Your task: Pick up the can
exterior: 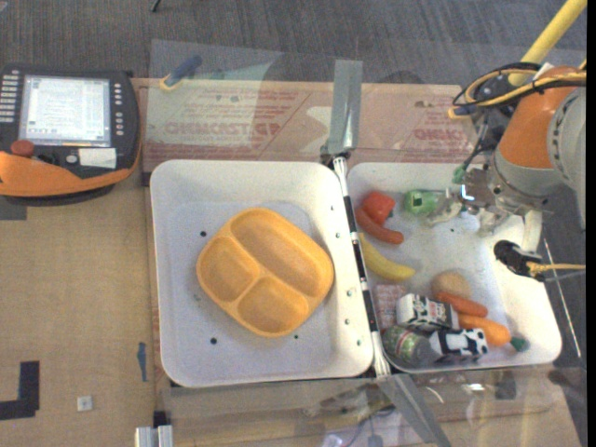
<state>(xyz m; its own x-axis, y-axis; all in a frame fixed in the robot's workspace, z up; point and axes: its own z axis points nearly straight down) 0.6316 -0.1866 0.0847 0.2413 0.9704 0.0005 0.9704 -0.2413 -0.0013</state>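
Green-topped and lying on its side, your can [407, 343] sits at the near left corner of the right bin [549, 343], touching a cow-patterned toy [463, 342] and just below a small carton [424, 309]. Carrots [484, 328] lie beside them. Your gripper [484, 210] hovers well apart, at the bin's far right; you cannot tell how it is set.

Around the can [407, 344], a carton [424, 310] and cow toy [463, 343] crowd close; above is open.
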